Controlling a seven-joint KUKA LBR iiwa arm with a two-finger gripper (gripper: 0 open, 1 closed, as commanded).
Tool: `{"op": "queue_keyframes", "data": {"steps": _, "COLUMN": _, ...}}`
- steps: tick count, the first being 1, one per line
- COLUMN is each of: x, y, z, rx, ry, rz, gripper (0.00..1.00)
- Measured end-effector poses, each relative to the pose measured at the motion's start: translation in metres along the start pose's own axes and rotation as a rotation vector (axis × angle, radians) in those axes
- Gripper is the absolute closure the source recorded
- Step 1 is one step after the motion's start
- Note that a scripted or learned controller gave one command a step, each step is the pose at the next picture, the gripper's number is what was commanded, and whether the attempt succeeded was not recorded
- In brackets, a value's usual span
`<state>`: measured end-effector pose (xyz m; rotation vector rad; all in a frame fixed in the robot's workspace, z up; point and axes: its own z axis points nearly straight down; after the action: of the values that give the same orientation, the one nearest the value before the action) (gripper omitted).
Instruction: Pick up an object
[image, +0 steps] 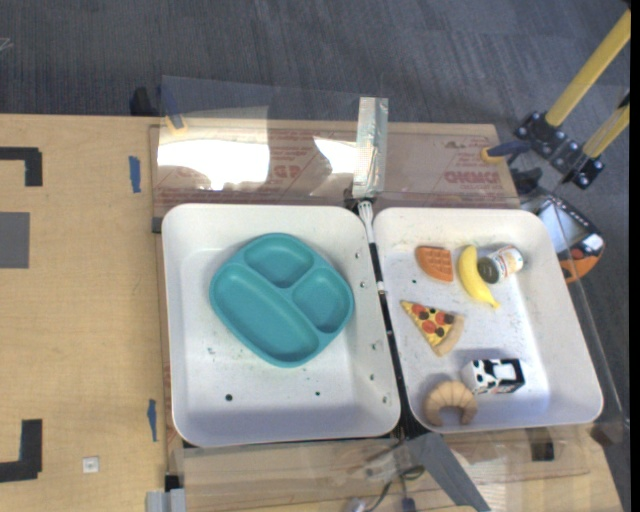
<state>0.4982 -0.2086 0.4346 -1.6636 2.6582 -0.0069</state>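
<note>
Counting six toys (470, 320), one plate (282, 297)

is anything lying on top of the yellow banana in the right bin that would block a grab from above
Nothing visible lies on top of the yellow toy banana in the right white bin. A small can on its side presses against its right edge, and an orange ridged toy piece lies just to its left, so side room is tight.

Right bin (560, 330) holds banana (474, 277), can (498, 265), pizza slice (433, 324), croissant (451, 401), cow toy (496, 375).
</note>
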Motion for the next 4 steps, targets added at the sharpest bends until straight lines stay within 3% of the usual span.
{"op": "queue_keyframes", "data": {"steps": 1, "x": 0.02, "y": 0.007, "z": -0.002, "rx": -0.001, "ry": -0.001, "rz": -0.456, "gripper": 1.0}}
{"op": "queue_keyframes", "data": {"steps": 2, "x": 0.004, "y": 0.017, "z": -0.001, "rx": -0.005, "ry": -0.003, "rz": -0.861, "gripper": 1.0}}
{"op": "queue_keyframes", "data": {"steps": 4, "x": 0.004, "y": -0.002, "z": 0.0, "rx": -0.003, "ry": -0.005, "rz": -1.477, "gripper": 1.0}}
